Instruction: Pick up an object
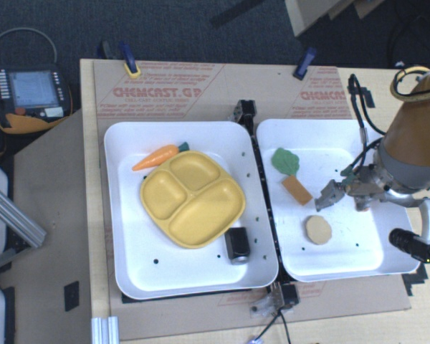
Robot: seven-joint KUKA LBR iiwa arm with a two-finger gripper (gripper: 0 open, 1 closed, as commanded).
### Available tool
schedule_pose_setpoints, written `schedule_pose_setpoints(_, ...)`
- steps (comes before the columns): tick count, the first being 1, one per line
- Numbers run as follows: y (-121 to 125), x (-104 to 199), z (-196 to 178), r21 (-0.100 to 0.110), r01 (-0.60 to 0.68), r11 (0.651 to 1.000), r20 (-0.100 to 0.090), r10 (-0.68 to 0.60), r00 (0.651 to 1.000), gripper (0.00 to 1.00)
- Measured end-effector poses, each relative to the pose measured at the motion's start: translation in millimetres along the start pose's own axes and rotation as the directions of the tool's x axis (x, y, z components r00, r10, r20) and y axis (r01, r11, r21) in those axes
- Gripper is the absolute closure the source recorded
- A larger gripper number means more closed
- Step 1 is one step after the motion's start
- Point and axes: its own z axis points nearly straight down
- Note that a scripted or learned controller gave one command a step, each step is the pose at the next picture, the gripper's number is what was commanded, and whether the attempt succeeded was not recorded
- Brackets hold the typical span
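Observation:
In the right bin lie a green broccoli-like piece, a brown block and a tan round biscuit. My gripper hovers over the middle of this bin. It is just right of the brown block and up and to the right of the biscuit. I see nothing held in it. The left bin holds a yellow divided plate, an orange carrot at the plate's upper left and a small black object at its lower right.
The grey arm with its orange band comes in over the right bin's right side. A black cable loops above that bin. Black clamps sit between the bins at the back. A pendant lies off the bench at the left.

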Motion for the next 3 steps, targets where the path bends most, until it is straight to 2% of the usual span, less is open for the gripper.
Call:
schedule_pose_setpoints(1, 3.2, 0.4, -7.2, -0.015, 0.004, 1.0, 0.002, -0.004, 1.0, 0.0)
schedule_pose_setpoints(2, 13.0, -0.2, 49.5, -0.011, 0.004, 1.0, 0.001, -0.004, 1.0, 0.0)
schedule_pose_setpoints(3, 12.8, 0.3, 102.7, -0.01, 0.004, 1.0, 0.0, -0.004, 1.0, 0.0)
